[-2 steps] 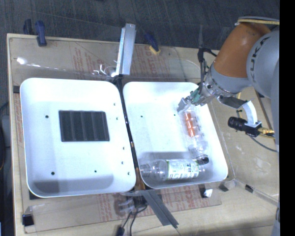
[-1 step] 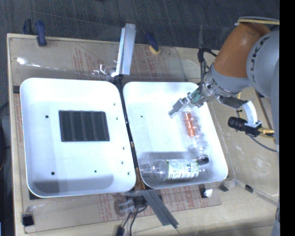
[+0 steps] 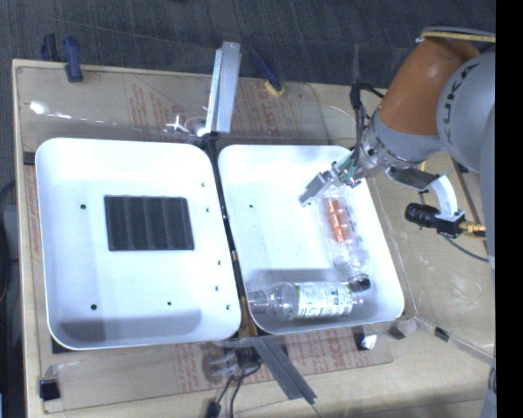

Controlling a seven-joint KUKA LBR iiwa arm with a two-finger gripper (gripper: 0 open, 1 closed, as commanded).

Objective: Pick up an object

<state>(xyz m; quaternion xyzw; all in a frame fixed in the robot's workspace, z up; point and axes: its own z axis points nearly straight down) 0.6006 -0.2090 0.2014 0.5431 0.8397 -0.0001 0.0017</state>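
In the right bin [image 3: 261, 190] lie two clear plastic bottles. One bottle with an orange label [image 3: 340, 226] lies along the bin's right side, its dark cap toward the front. The other bottle [image 3: 307, 300] lies flat along the front wall with a pale label. My gripper [image 3: 321, 186] hangs over the upper right part of this bin, just above the top end of the orange-label bottle. I see nothing held in it. A flat black ribbed panel [image 3: 148, 223] rests in the middle of the left bin [image 3: 70, 164].
The grey arm with its orange band [image 3: 423, 85] reaches in from the right over the bench. A black fitting with a cable [image 3: 431, 216] sits right of the right bin. A metal bar [image 3: 224, 85] stands behind the seam between the bins, and blue clamps [image 3: 70, 55] grip the bench's back edge.
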